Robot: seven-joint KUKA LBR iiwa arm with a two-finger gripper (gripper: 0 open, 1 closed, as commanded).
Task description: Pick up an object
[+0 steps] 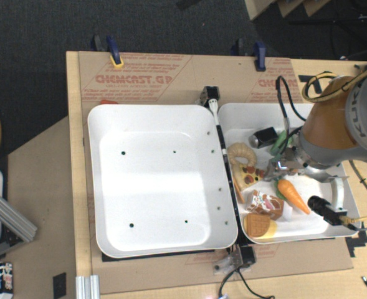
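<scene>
Front edge: a round tan biscuit-like piece (258, 225) sits against the near wall of the right bin (295, 233).
Carrot: an orange toy carrot (292, 195) lies just beside the gripper (281, 167).
Gripper: low among the clutter; finger state cannot be told.
Far corner: a black cylinder (264, 136).
Open room: the left bin (108, 142) offers bare white floor between its rims.

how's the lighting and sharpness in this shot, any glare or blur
Camera view: even light; the left bin is bright white, nearly washed out, with soft shadow along its rims; the carrot in the right bin looks fairly sharp; the arm is slightly soft; the floor is dim.
</scene>
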